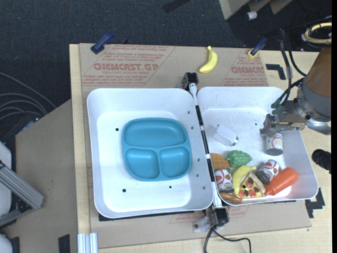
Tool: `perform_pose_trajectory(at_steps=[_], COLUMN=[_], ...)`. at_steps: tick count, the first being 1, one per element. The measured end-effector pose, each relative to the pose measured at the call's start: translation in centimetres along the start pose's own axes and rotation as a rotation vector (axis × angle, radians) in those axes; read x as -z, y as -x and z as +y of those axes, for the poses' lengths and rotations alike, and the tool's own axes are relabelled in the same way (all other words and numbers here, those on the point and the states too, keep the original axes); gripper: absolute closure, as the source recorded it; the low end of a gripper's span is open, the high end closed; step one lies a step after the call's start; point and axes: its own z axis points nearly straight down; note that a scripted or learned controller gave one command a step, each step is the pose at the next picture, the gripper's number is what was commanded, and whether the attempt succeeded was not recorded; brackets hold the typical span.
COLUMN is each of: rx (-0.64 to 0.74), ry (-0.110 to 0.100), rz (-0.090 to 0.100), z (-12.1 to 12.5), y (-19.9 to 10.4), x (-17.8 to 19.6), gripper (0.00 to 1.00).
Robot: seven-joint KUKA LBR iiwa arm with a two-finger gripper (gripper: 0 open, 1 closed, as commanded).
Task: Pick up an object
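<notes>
The gripper (274,132) hangs low over the right bin (247,100), near its right wall. Directly under it is a small grey and red can (274,144), and I cannot tell whether the two touch. A pile of toy food lies along the bin's near edge: a green broccoli (239,157), a yellow banana (241,174), an orange carrot (283,180), a pizza slice (254,187) and two red and white cans (223,178). A small white block (225,135) lies alone to the gripper's left.
The left bin (105,120) holds a blue divided plate (156,147). A second yellow banana (209,61) lies on the cardboard behind the bins. Black cables (287,57) run down to the arm at the right. A black divider (199,125) separates the bins.
</notes>
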Motion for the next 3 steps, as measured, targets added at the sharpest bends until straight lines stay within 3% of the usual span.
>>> perform_pose_trajectory(at_steps=[1, 3], rx=[0.0, 0.001], ry=[-0.004, 0.0], rz=[0.001, -0.001], z=[-0.1, 4.0], y=[-2.1, -1.4], x=[-0.6, -0.6], gripper=[1.0, 1.0])
